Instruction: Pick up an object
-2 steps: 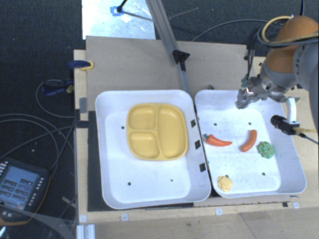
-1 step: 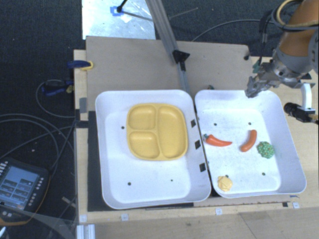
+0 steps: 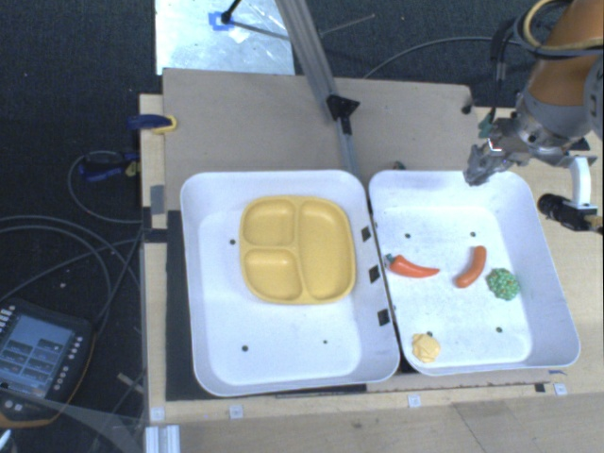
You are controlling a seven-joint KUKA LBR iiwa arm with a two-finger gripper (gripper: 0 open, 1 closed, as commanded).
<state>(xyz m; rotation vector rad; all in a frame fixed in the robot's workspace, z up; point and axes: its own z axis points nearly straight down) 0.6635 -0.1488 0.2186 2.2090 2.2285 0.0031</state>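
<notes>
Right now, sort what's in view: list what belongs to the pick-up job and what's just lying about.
For the job:
hand
red pepper
sausage
green broccoli
yellow toy
right bin

Lying about:
yellow divided plate in the left bin
blue clamp
control pendant

We see a yellow divided plate [image 3: 296, 250], white bins [image 3: 219, 347], an orange carrot [image 3: 413, 268], a green broccoli [image 3: 503, 284].
</notes>
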